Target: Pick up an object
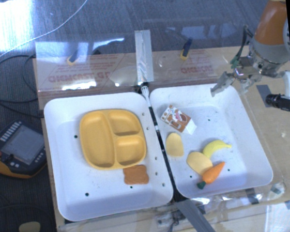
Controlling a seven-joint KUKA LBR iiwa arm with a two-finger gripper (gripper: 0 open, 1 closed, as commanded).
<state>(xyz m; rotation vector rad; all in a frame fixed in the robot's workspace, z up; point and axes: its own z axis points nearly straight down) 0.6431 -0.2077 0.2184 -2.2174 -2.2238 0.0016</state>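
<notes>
Grey and orange, the arm (272,25) hangs over the far right corner of the right bin (250,127), its gripper (223,84) at the rim; whether it is spread or pressed together I cannot tell, and nothing shows in it. Nearest it lies a small printed packet (176,118), flat and likely light, probably slippery. Nearer the front sit a pale yellow piece (174,145), a banana (216,147), another pale piece (198,161) and a carrot (212,174), close together, some touching. These look like stiff, light toy foods; the carrot's thick middle seems a fair place to pinch, across its width. In the left bin (67,163) rest a yellow divided tray (112,138) and a brown slice (136,175).
</notes>
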